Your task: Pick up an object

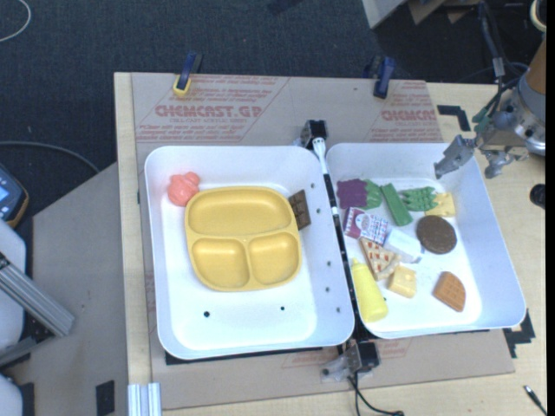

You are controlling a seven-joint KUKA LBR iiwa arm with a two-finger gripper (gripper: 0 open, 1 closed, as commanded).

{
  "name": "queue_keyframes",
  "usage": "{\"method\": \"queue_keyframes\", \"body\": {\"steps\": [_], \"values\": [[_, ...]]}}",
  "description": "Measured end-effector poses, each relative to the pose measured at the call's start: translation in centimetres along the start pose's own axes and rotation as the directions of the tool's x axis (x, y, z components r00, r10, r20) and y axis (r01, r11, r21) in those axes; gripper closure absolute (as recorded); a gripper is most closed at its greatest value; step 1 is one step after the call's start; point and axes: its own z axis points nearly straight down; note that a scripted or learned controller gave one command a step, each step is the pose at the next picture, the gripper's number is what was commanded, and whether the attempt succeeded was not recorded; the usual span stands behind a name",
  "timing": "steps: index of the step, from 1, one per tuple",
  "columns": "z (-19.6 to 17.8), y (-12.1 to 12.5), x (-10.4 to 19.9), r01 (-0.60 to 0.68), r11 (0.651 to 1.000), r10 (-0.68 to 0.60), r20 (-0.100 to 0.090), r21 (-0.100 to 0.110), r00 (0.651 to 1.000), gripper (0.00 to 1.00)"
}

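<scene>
Gripper (475, 156) hovering over upper right corner of right bin (507, 271), fingers spread apart, nothing between them. Candidate objects all packed in right bin: green toy (408, 199) and purple piece (351, 191) near top, brown round cookie (436, 234) mid-right, small carton (368, 226), waffle slice (376, 255), cheese cube (402, 281), yellow bottle (368, 291) along left wall, orange-brown bread piece (449, 290) low right. Left bin (165, 258) with yellow divided plate (243, 236), pink toy (183, 187), brown block (300, 209) touching plate edge. Risks, judged from layout: gripper sits close to bin rim, so straight descent likely hits wall or bare floor. Centre cluster touching or overlapping, so pinch could catch two items or shove neighbours. Cookie and bread flat, likely slipping out of closing fingers. Bottle tight against wall, little finger room.
</scene>
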Motion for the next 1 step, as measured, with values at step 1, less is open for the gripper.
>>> {"method": "queue_keyframes", "body": {"steps": [1], "values": [[-0.54, 0.2, 0.02, 0.002, 1.0, -0.002, 0.002, -0.01, 1.0, 0.0]]}}
